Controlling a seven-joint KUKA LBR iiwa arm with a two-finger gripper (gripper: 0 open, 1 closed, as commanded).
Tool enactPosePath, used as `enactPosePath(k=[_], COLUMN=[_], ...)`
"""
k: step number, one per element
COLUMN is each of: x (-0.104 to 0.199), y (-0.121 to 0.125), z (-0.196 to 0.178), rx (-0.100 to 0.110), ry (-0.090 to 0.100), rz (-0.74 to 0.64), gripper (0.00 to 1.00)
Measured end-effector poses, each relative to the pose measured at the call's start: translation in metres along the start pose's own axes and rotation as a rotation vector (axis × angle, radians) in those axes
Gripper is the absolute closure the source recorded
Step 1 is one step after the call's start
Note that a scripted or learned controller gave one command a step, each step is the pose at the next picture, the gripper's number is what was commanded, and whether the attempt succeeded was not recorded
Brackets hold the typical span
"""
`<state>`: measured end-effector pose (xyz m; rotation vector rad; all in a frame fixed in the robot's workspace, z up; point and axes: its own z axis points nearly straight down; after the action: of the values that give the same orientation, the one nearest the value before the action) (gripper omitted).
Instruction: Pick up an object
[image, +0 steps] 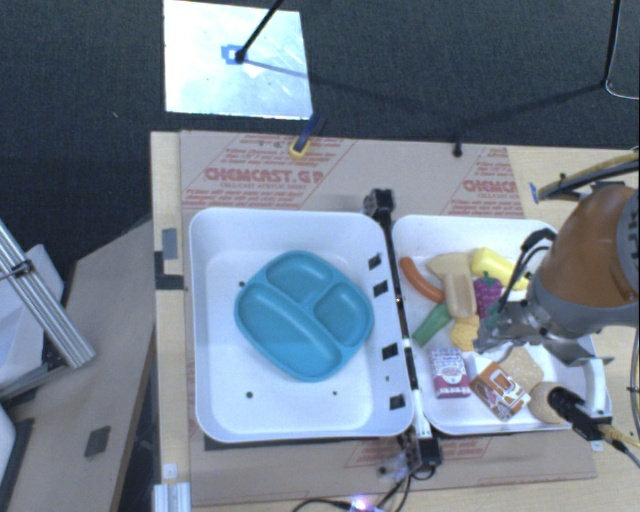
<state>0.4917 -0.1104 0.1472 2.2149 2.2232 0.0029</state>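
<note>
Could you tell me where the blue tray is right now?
The blue tray lies in the middle of the left bin, across the divider from the toy food in the right bin.

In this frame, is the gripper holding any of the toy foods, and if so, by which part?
It cannot be told. The gripper hangs low over the right bin beside the purple grapes, but the arm's wrist hides what is under it.

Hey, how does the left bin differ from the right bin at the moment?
The left bin holds one thing, a blue divided plate; the right bin holds many small items, among them a hot dog and a small red carton. The arm's gripper hangs over the right bin, not the left bin. Both bins are shallow, white and about the same size.
</note>
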Motion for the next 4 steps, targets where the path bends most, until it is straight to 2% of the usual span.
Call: enactPosePath(k=[1,2,3,4], x=[-0.008,-0.009,0.033,0.088], y=[0.008,0.009,0.041,0.067], z=[-0.051,-0.078,-0.069,-0.068], rx=[-0.001,0.0,0.0,0.0], ry=[0.0,0.0,0.001,0.002], rz=[-0.001,-0.001,-0.004,-0.005], gripper=[1.0,1.0,1.0,1.0])
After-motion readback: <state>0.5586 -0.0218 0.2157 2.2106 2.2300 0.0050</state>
